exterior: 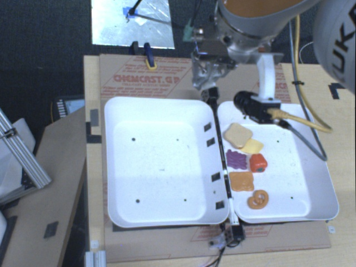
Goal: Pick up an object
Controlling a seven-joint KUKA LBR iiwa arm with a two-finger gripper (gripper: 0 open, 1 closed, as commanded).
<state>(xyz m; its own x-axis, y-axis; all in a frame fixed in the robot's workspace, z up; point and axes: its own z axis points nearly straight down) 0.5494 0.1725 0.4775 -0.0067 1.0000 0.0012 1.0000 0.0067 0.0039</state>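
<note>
Gripper (209,83) above bins' far edge; finger state unclear. Toast (238,134), pretzel (257,199) lie nearer camera, right bin (311,177).

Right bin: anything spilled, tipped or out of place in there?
Nothing spilled. The right bin holds six toy foods bunched along its left wall: bread slice, yellow piece, purple grapes, red-orange piece, orange slab, pretzel. All lie inside the rim.

Two white bins (161,115); six toy foods: bread slice (237,134), cheese (252,146), grapes (236,159), orange block (258,163), toast (242,181), pretzel (257,199).
</note>
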